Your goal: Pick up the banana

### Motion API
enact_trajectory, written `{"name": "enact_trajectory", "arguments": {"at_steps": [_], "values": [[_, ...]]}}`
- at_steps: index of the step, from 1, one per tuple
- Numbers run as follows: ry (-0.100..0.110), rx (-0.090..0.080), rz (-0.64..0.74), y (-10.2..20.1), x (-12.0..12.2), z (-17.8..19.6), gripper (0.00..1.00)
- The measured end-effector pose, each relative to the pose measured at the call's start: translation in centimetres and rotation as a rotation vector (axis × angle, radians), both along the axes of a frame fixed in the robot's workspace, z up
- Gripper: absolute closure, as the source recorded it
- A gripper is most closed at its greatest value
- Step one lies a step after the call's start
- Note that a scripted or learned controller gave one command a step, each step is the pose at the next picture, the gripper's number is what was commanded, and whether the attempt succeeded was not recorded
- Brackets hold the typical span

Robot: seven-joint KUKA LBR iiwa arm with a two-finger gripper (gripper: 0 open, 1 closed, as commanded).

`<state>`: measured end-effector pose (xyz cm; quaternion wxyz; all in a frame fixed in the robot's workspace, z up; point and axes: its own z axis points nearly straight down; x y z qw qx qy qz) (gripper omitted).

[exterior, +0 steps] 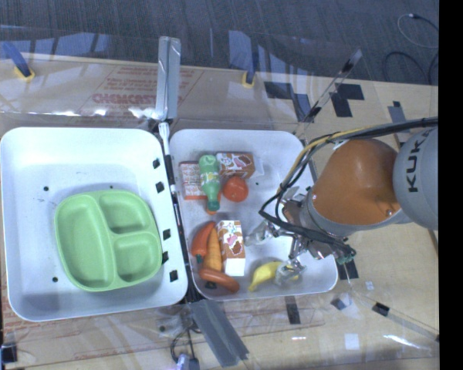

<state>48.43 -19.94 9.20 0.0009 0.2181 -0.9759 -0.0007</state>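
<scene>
A small yellow banana (263,275) lies near the front edge of the right bin (287,146), just right of a white-and-red carton. My gripper (291,269) hangs low over the bin's front right corner, right beside the banana's right end. From this view it is unclear whether it touches the banana. The grey arm with its orange band (353,182) reaches in from the right above that corner.
The right bin also holds a green bottle (210,180), a red tomato (235,189), snack packets (235,163), a carrot (208,241), the carton (231,248) and a sausage (218,280). A green divided plate (108,239) sits in the left bin (31,160).
</scene>
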Motion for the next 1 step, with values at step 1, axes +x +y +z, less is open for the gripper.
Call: {"name": "enact_trajectory", "arguments": {"at_steps": [1], "values": [[-0.001, 0.001, 0.003, 0.13, 0.12, 1.01, 1.00]]}}
